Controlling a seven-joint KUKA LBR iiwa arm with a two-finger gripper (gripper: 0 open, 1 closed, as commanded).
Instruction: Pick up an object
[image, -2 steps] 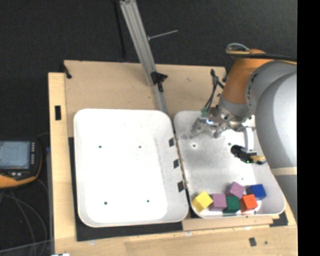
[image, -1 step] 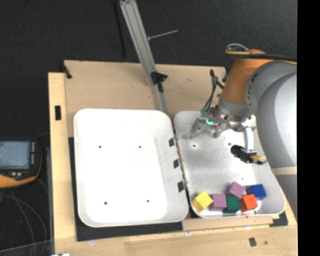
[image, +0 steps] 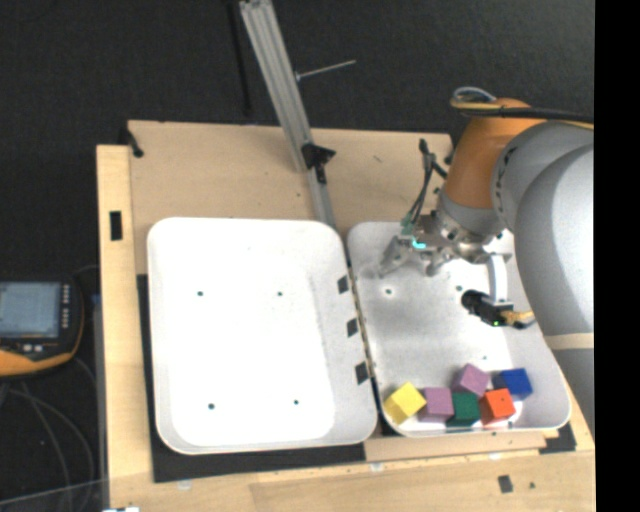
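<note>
Gripper over the right bin; its state cannot be told. Blocks look light and rigid; grasp opposite flat faces.

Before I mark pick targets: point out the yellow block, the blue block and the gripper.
yellow block (image: 406, 401): camera view, top face.
blue block (image: 515, 382): camera view, top face.
gripper (image: 410, 255): camera view, between its fingertips.

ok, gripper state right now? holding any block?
Gripper: open/closed cannot be told from this view; no block seen in it. It sits over the far end of the right bin; the blocks lie at the near end.
</note>
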